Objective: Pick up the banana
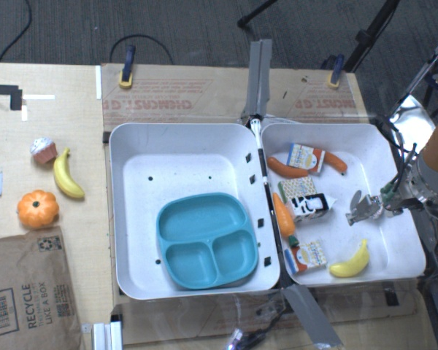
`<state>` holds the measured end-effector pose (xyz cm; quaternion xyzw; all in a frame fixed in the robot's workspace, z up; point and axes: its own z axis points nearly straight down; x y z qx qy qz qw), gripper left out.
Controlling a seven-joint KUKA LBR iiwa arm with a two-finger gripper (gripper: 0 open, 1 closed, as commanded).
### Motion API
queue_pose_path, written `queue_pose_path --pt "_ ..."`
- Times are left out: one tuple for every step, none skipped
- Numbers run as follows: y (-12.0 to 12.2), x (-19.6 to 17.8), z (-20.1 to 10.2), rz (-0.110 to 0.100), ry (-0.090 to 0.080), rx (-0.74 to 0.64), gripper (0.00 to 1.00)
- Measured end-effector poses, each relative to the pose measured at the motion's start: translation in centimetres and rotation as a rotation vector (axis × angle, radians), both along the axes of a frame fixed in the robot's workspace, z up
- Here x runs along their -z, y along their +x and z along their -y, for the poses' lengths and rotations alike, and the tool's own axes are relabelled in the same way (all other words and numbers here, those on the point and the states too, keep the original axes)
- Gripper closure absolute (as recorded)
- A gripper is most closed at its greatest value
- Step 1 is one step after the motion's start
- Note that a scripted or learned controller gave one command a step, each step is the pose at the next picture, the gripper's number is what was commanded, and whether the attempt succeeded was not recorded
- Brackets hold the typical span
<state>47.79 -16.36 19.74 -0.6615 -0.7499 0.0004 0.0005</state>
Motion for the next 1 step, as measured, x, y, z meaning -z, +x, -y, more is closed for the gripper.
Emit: queue_pose_path --pt "-0.03 10.57 4.36 0.001 0.0 -0.031 0.0"
